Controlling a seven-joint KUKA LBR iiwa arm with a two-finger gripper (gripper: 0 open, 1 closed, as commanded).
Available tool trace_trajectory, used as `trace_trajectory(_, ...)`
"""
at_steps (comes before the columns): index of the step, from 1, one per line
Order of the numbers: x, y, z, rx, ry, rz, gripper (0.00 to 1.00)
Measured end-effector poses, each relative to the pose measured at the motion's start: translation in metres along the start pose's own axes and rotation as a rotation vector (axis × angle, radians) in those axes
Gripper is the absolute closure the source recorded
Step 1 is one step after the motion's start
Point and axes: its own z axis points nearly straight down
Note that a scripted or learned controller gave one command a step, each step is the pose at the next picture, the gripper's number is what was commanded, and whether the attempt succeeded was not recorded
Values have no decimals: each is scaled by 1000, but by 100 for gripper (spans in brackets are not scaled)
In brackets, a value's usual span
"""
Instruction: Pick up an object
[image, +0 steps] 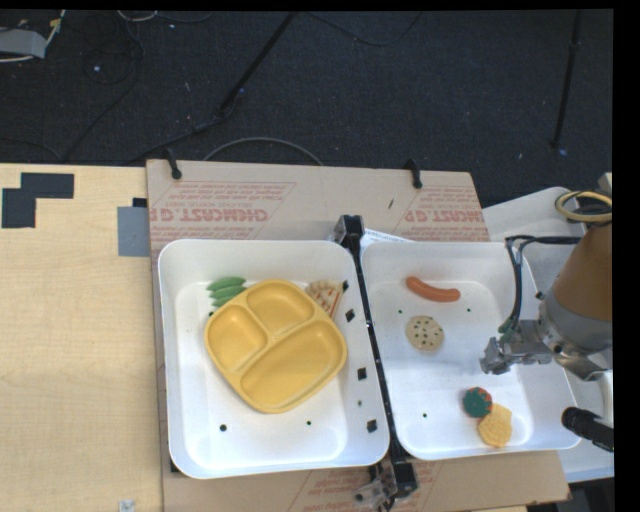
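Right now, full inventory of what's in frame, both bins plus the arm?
white bins: 2, white, side by side on the bench
divided plate: 1, yellow, three compartments, middle of the left bin
green item: 1, green, left bin, at the plate's upper-left edge
tan item: 1, tan, left bin, at the plate's upper-right edge
sausage: 1, orange-red, right bin, upper part
cookie: 1, beige with dark spots, right bin, below the sausage
round item: 1, green and red, right bin, lower right
yellow item: 1, yellow, touching the round item
arm: 1, grey with orange band, right edge
gripper: 1, dark, over the right bin's right side
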Motion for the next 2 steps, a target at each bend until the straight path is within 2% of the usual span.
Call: trace_trajectory(2, -8, 9, -97, -1, -1, -1, 100)
